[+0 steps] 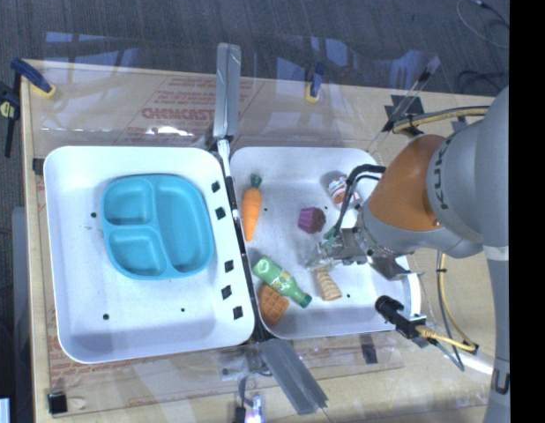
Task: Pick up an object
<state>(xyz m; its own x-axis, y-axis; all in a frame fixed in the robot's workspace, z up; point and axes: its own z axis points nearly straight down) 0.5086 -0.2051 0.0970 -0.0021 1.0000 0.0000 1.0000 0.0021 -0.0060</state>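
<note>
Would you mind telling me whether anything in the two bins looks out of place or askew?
Nothing stands out. The blue tray lies flat in the left bin, turned slightly askew to its walls. The carrot, green bottle and other toys lie loose in the right bin, with the gripper low among them.

Red mirrored lettering on clear sheet [171, 113], unreadable

We saw two white bins [70, 324], a turquoise tray [156, 226], an orange carrot [251, 211] topped green, a purple piece [310, 219], a green bottle [279, 281], and at its six o'clock a brown waffle-patterned piece [272, 305].
</note>
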